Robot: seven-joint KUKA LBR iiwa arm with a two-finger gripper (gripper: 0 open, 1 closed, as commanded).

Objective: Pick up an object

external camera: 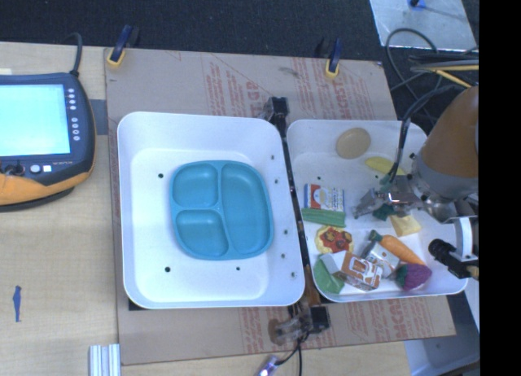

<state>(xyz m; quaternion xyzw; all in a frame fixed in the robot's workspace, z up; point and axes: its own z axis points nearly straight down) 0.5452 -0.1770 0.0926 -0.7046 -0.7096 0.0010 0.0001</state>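
Arm reached in from the right, gripper (pixel 376 201) low over the right bin (pixel 299 140), finger state unclear. That bin held a carrot (pixel 401 248), cookie (pixel 353 142) and small packets. Left bin (pixel 130 134) held a blue plate (pixel 221 208).

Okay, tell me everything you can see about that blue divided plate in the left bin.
The blue divided plate is a light turquoise, rounded-rectangle tray that looks like smooth plastic. Raised ridges split it into three compartments: one long section along its right side and two smaller ones on its left, one behind the other. Nothing lies in any of them. It rests flat, turned slightly askew, near the middle of the left white bin, touching only the bin's floor. The toy foods and the arm are over in the other bin.
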